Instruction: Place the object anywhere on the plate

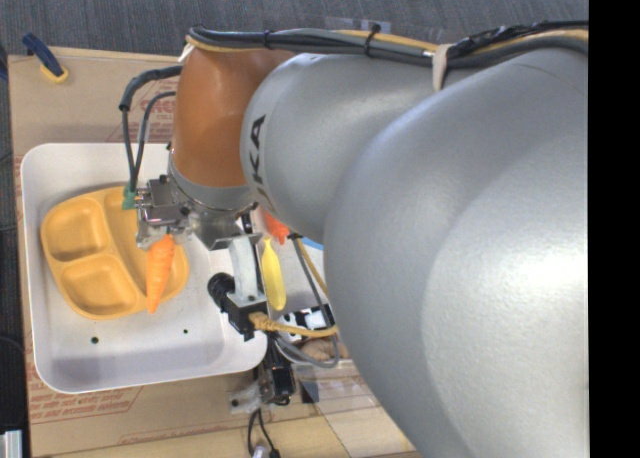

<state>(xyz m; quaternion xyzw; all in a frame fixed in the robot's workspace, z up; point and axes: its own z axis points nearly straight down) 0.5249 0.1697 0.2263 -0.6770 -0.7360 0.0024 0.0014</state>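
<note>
Left to right:

- Left white bin (60, 366) holds the yellow divided plate (85, 251), which sits in the bin's left half, compartments facing up.
- The orange carrot (160, 268) lies at the plate's right edge. Its long axis runs roughly top to bottom in the camera view and the tip points down. It overlaps the plate rim. I can't tell whether it's fully resting there or hanging just above.
- The pincer (160, 221) sits right at the carrot's top end, directly under the orange wrist band (215, 111). The carrot hangs straight below it and slightly right of plate centre.
- Pincer state: can't tell. The wrist housing and cabling hide the fingertips, so there's no clean view of the gap or of contact on the carrot's top.
- Further right, a yellow banana-like piece (271, 274) lies by the bin's right wall, under the arm. The grey arm (450, 246) blocks most of the right bin.

Judgement: the carrot is at or over the plate rim, so the task looks near its end. The relation that counts is carrot versus rim. It's on the right margin, so a nudge left toward plate centre before release would be safer. Risk is that it rolls off the rim into the bin.
</note>
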